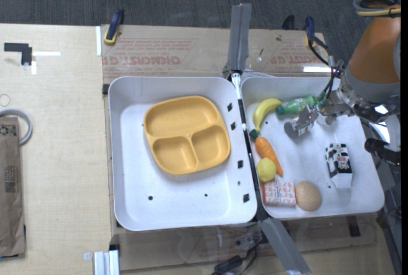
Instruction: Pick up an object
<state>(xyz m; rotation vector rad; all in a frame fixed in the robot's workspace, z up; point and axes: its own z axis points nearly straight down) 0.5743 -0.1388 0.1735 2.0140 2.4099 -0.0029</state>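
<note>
The end effector (pixel 305 119) hovers low in the right bin (pixel 363 203), nothing visibly gripped; its opening is unclear. Beneath it, the green bottle (pixel 294 104) looks light, rigid, slippery; grip it mid-body.

End effector (pixel 299 124) hovers in right bin (pixel 366 203) beside banana (pixel 265 111).

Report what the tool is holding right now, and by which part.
Cannot be told. The tool hangs low in the right bin, beside the green bottle and the banana, but nothing shows clearly in its grip.
</note>
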